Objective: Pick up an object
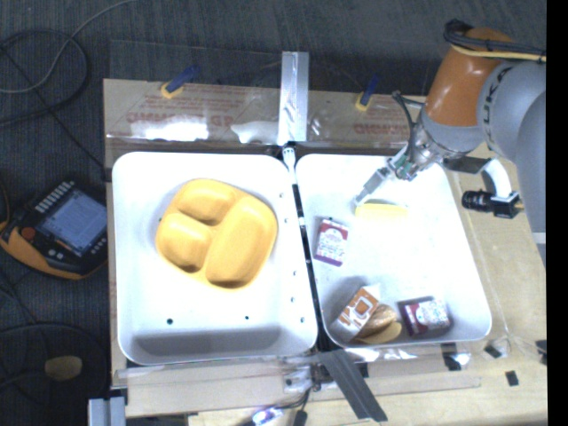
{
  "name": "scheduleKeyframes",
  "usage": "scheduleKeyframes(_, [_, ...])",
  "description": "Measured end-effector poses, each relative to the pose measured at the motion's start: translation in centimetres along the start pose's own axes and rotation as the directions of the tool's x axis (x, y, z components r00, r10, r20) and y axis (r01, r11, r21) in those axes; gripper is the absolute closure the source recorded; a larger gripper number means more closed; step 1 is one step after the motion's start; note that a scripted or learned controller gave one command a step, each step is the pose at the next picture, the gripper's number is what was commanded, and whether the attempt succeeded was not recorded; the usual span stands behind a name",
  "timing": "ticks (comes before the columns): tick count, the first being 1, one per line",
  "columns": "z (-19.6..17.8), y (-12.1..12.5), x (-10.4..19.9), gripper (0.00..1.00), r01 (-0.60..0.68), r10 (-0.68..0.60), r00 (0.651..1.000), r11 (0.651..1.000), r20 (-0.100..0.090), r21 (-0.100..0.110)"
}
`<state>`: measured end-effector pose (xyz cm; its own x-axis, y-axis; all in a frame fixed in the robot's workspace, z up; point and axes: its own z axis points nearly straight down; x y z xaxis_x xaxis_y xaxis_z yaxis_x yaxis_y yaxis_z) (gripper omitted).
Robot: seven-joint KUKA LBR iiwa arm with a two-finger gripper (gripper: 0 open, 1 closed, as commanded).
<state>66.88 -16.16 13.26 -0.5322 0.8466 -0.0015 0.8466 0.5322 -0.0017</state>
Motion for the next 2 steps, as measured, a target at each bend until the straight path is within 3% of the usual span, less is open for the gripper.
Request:
scheduleKeyframes(1, [4.33,-0.37,2.92,0.00,0.183,-0.183,0.983,0.983,0.009,-0.005])
scheduleKeyframes(2, [3.39,-0.10,3.01,1.00,0.182,-0.182,0.983,0.983,0.008,-0.011])
